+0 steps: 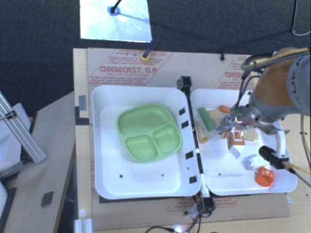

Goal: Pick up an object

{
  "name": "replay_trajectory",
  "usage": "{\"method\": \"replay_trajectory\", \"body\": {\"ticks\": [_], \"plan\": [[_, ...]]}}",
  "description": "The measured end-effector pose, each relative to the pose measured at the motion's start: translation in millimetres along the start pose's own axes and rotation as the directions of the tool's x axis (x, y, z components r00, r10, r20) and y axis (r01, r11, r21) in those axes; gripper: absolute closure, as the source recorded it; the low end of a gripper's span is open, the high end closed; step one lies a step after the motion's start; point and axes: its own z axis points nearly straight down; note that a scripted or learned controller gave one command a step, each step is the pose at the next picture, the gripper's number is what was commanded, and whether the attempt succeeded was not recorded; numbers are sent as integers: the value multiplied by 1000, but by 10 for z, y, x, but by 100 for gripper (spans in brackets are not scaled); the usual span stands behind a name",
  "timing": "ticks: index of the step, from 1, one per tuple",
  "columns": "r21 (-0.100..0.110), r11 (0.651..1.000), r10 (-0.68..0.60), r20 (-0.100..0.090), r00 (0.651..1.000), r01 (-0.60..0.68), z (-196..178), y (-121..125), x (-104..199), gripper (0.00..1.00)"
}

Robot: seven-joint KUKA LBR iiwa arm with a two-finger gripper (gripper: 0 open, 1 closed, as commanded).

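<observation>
The loose pieces lie jumbled in the right bin (291, 181), so my target must come from there; the left bin (104, 130) carries a green divided tray (148, 131). My arm (277, 89) reaches in from the right, bent down over the clutter. My pincer (234, 124) sits low above an orange-and-white piece (236, 138), beside a green stick (206, 119); I cannot tell whether it grips anything.

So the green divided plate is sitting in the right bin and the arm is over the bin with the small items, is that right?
Not quite. The camera view shows the green divided plate in the left bin, not the right one. The rest holds: the arm is over the right bin, where the small items lie, among them a green block and an orange piece.
</observation>
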Motion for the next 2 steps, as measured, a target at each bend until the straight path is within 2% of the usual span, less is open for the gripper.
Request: {"method": "replay_trajectory", "body": {"ticks": [1,2], "plan": [[0,1000,1,0,1000,-1,-616,25,-78,100],[4,1000,1,-1,1000,-1,-706,33,-78,100]]}}
